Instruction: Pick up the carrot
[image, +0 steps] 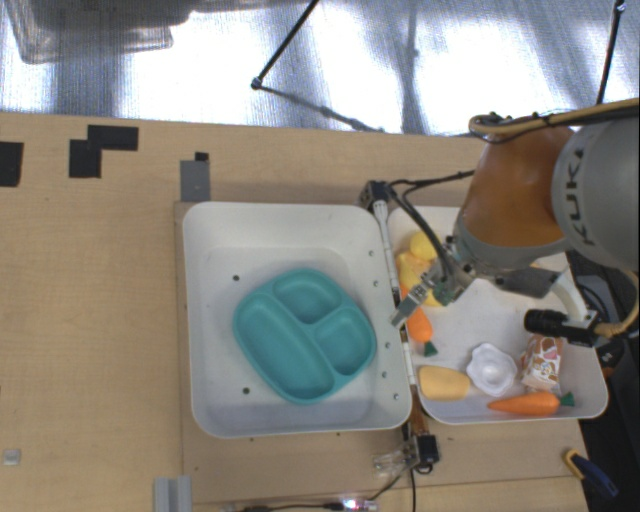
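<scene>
Camera view: the gripper (420, 300) hangs over the right bin (590, 405), fingers apart, just above a small carrot (421, 328). At its 12 o'clock sits a yellow toy (413, 262). Toward 4 o'clock lie a yellow block (443, 382), white cup (491, 367), carton (543, 362) and bigger carrot (525, 404).

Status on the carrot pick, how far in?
Done: the gripper has reached the right bin and sits at its left edge, right above the small carrot.
In hand: nothing visibly held; that carrot lies on the bin floor.
Left: grasp and lift. A second carrot lies untouched near the front wall.
</scene>
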